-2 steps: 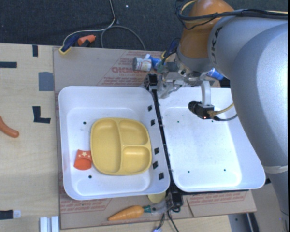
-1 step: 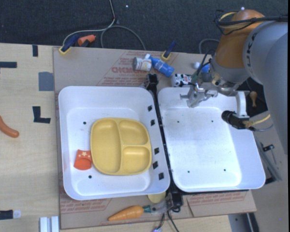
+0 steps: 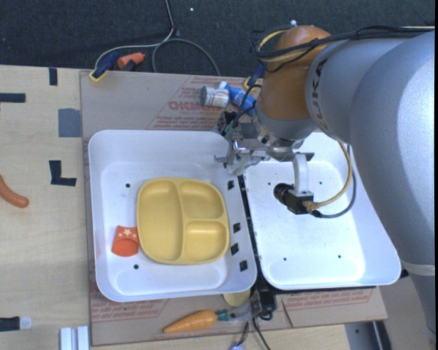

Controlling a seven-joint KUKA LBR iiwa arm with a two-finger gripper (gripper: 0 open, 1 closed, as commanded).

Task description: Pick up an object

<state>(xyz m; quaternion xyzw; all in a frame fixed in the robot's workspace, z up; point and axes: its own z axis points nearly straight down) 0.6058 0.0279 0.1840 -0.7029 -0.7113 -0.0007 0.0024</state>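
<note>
A yellow divided plate [image 3: 181, 219] lies flat in the left bin [image 3: 109, 166]. An orange cup [image 3: 125, 241] lies on its side against the plate's left edge. My gripper [image 3: 236, 159] hangs over the far end of the ridge between the two bins, just beyond the plate's upper right corner. The grey arm and its orange band [image 3: 288, 71] cover the space above it. I see nothing held under the gripper.
The right bin [image 3: 328, 261] lies under the arm, with a black cable fitting [image 3: 292, 197] hanging over it. Outside the bins lie a sausage [image 3: 9, 190] at far left, a carrot [image 3: 192, 321] at the front, and a clamp [image 3: 117, 63] at the back.
</note>
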